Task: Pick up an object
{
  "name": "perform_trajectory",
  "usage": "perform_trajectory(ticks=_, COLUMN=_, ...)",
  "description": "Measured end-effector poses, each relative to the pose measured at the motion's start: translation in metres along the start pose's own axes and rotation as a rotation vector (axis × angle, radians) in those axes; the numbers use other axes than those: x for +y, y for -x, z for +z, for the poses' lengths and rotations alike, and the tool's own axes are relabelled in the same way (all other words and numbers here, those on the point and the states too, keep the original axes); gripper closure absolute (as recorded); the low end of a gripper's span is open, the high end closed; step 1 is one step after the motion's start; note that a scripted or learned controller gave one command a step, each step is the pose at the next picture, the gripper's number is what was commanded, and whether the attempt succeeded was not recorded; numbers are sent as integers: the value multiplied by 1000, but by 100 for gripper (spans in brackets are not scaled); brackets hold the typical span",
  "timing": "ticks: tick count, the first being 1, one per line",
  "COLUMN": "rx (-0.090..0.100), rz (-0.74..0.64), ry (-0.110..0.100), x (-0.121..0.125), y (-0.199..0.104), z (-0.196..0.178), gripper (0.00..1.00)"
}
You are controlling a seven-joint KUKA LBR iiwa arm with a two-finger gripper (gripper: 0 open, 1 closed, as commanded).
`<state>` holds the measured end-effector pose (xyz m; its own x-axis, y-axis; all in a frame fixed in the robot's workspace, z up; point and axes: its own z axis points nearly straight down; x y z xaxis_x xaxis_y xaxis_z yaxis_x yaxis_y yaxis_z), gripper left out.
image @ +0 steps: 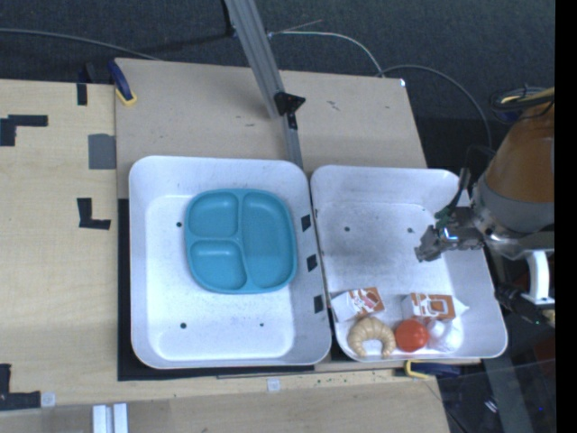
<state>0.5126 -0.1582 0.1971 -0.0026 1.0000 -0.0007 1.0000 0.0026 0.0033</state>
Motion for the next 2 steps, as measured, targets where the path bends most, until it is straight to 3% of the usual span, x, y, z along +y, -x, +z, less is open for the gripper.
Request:
perform_trajectory(ticks=1, rx=-1, rz=2, ry=1, x=0, y=10, z=-50, gripper=100)
perform_trajectory(ticks=2, rx=3, rz=-4, ry=-3, x=21, y=-42, z=-56, gripper=100)
